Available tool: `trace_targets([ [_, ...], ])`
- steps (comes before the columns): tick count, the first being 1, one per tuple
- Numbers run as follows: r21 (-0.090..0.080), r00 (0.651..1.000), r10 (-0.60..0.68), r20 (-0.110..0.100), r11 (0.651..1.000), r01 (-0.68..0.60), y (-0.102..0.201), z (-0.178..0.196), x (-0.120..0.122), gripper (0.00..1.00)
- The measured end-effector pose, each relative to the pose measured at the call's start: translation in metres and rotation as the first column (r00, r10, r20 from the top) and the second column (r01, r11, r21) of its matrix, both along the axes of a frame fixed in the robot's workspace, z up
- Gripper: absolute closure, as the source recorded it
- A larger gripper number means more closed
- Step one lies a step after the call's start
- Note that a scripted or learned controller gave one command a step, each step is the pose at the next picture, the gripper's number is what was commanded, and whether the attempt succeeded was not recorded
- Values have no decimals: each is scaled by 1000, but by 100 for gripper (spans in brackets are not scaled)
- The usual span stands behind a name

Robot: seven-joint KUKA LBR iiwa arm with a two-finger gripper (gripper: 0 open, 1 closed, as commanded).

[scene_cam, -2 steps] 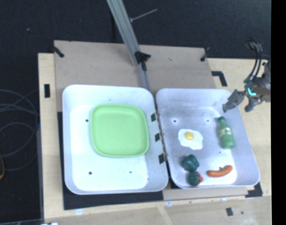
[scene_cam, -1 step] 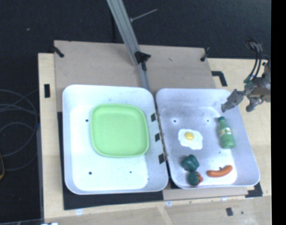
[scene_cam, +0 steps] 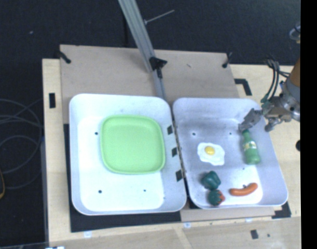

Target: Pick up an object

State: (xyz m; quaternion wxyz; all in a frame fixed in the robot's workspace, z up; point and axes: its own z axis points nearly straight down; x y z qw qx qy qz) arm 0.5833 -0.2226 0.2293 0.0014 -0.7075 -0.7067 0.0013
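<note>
- Reaching in over the right bin's far-right corner, the gripper hangs at the end of the arm; its two fingers look spread apart, one dark finger pointing toward the bin floor, and nothing sits between them.
- Just below that finger, a green bottle lies on its side along the right bin's right wall, the nearest candidate for the pick.
- A toy fried egg rests near the middle of the right bin; a green pepper and a second, darker green piece sit toward the near edge, with a red sausage beside them at the near-right corner.
- The left bin carries a light green square plate at its centre.
- Judged from this view, the step in hand is the approach: no object is grasped yet.
- The next move calls for centring the open fingers across the bottle's narrow body, descending, then closing; the nearby bin wall leaves little room, so a finger could catch it.
</note>
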Motion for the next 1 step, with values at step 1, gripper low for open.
trace_targets([
  [1, 0, 1000, 0, -1, 1000, 0, -1, -62, -5, 0],
])
